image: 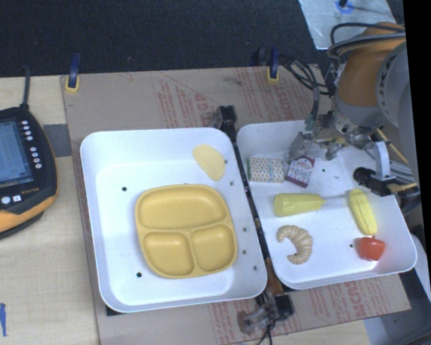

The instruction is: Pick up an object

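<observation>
One small maroon packet sits pinched between my gripper's fingers, at the right white bin's far edge; my grey arm reaches down from the right.

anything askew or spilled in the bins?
Nothing spilled or damaged. The yellow divided tray sits flat in the left bin with a pale yellow piece beside it; the croissant, both corn cobs and tomato lie loose in the right bin.
</observation>
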### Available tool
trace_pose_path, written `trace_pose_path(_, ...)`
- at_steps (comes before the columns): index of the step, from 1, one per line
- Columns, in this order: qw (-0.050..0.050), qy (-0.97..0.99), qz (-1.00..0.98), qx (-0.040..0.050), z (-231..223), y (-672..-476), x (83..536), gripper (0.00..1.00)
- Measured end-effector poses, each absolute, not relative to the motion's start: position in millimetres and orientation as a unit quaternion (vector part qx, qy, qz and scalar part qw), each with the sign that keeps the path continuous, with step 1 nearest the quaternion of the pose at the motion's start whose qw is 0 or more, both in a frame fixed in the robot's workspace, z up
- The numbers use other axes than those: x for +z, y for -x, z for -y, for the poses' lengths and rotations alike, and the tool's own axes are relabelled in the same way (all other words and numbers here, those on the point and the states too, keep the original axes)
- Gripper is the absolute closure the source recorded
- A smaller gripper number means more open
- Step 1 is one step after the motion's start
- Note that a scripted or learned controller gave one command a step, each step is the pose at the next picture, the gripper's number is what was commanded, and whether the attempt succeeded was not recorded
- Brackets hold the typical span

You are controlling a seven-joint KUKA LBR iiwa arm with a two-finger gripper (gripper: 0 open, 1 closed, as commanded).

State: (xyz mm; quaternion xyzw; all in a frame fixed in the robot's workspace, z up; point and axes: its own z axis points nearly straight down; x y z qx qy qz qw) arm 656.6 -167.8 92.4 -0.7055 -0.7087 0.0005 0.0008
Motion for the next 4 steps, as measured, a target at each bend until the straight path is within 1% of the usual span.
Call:
trace_pose_path(1, 0.001, 0.705, 0.709, 0.0022, 124.7, -588.9, 91.7, 0.00)
trace_pose_path(2, 0.001, 0.706, 0.708, 0.0008, 152.0, -625.9, 92.2, 0.00)
trace_pose_path(3, 0.000, 0.706, 0.708, 0.0004, 177.3, -633.3, 92.3, 0.00)
trace_pose_path(4, 0.000, 0.705, 0.709, 0.0005, 129.3, -656.6, 92.4, 0.00)
